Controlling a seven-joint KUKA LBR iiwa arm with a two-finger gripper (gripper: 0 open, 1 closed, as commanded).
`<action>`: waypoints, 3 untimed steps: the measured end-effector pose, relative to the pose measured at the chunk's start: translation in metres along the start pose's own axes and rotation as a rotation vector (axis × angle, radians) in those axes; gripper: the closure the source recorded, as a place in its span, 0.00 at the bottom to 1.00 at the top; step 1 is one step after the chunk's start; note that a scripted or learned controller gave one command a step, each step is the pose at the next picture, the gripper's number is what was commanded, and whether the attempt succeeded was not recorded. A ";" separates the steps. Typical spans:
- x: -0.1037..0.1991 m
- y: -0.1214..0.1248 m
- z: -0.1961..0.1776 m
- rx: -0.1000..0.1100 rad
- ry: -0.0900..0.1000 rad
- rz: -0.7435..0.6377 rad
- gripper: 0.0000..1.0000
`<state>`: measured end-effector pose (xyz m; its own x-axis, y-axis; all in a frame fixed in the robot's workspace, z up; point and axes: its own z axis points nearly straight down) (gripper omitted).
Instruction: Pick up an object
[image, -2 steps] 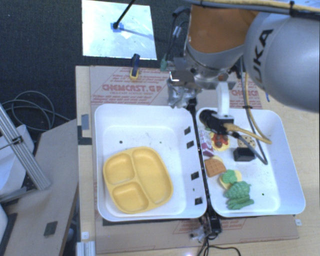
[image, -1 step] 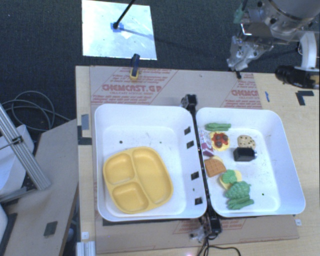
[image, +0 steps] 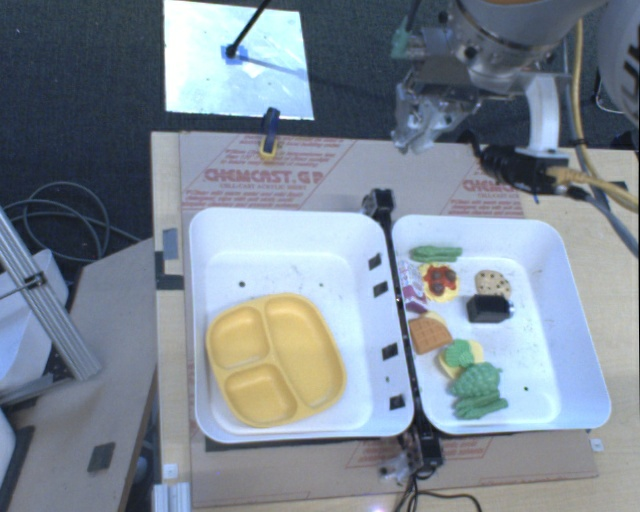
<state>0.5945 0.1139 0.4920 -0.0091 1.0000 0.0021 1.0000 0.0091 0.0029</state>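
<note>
The top edge cuts off the arm (image: 520, 30). The gripper (image: 415, 130) looks blurry and too small to tell.

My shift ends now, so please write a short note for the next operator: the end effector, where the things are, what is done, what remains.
End effector: raised above the bench behind the right bin, holding nothing; whether its fingers are open is unclear.
Right bin: small toy foods lie there, among them a cookie, a black block, a waffle and green pieces.
Left bin: holds a yellow tray.
Done: nothing picked yet.
Left: lower into the right bin, grasp one object, lift it.
</note>
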 end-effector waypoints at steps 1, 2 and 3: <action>0.065 0.027 0.205 0.015 -0.004 0.001 1.00; -0.010 0.056 0.100 -0.011 -0.003 0.014 1.00; -0.112 0.073 -0.054 -0.019 -0.007 0.017 1.00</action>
<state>0.6686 0.0027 0.5464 0.0077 1.0000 -0.0042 0.9997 -0.0076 0.0220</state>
